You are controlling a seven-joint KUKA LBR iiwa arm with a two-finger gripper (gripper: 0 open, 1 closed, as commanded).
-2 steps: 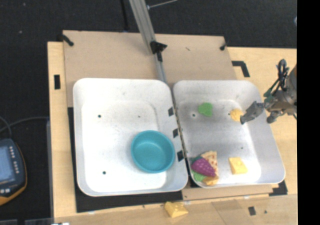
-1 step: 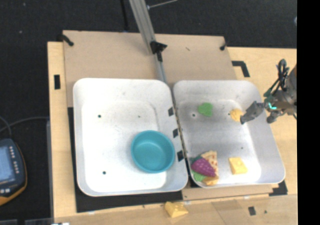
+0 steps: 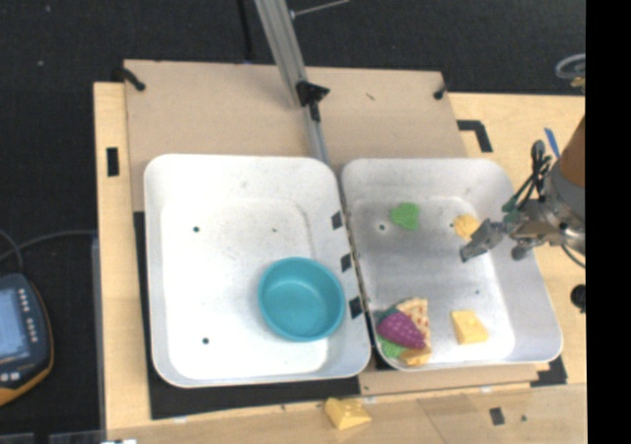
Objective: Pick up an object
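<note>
My gripper (image 3: 496, 246) hangs over the right side of the right bin (image 3: 523, 333), open, with nothing between its fingers. A small yellow piece (image 3: 464, 227) lies just up and left of the left fingertip (image 3: 472, 246). A green piece (image 3: 404, 216) sits further left, near the bin's back. At the front of the bin lie a purple grape bunch (image 3: 401, 329), a pizza slice (image 3: 414, 312) and a yellow cheese wedge (image 3: 469, 327). A teal bowl (image 3: 301, 298) stands in the left bin (image 3: 197, 195), at its front right.
A slanted metal rail (image 3: 279, 33) comes down from the top to the seam between the bins. A yellow wedge (image 3: 347, 413) lies on the bench in front of the bins. A handheld device (image 3: 18, 332) sits at the far left.
</note>
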